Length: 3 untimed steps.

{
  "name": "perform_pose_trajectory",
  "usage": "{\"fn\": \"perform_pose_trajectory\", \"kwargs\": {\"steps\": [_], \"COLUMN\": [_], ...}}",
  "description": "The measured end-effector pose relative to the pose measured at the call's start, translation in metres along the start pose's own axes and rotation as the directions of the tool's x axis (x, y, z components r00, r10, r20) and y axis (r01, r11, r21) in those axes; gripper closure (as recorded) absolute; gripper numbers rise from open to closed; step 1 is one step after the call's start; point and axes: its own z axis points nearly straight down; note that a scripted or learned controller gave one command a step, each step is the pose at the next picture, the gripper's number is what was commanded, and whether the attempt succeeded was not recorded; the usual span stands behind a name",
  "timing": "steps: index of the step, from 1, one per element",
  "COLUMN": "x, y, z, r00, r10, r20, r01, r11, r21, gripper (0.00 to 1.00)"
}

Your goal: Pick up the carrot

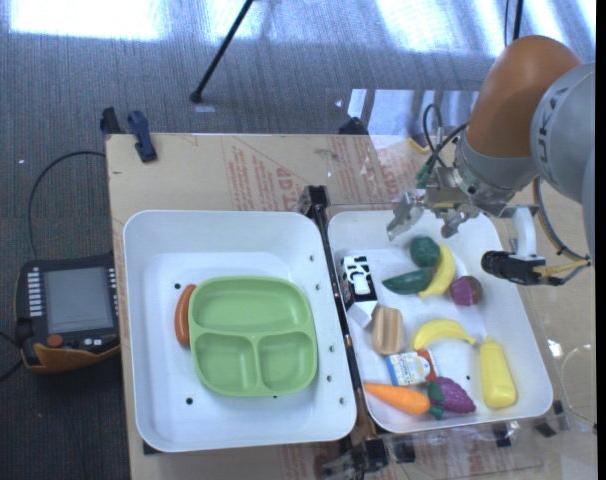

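My gripper (pixel 423 218) hangs at the upper edge of the right bin (pixel 535 340), its two fingers spread apart with nothing between them; the carrot (pixel 397 398) lies well away, at the lower left of that bin, close to the front wall. The risks, as I judge them: the carrot lies flat with its green end touching the purple grape bunch (pixel 453 395) and a small carton (pixel 413 367) just above it, so a descent slightly off could pinch a neighbour instead; the nearby wall may block one finger; the carrot tapers, so a grip near the tip could squirt it loose; a grip across the middle seems safest.
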Motion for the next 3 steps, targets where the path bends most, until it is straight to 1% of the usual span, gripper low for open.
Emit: {"fn": "perform_pose_trajectory", "kwargs": {"steps": [1, 2, 3], "x": [-0.013, -0.014, 0.041], "y": [-0.074, -0.129, -0.164], "z": [-0.027, 0.113, 0.020], "r00": [1.000, 0.956, 0.992], "r10": [-0.026, -0.292, -0.122], "r20": [0.000, 0.010, -0.002], "r01": [0.026, 0.292, 0.122], "r11": [1.000, 0.956, 0.992], "r21": [0.003, -0.019, 0.002], "gripper": [0.00, 0.00, 0.00]}}
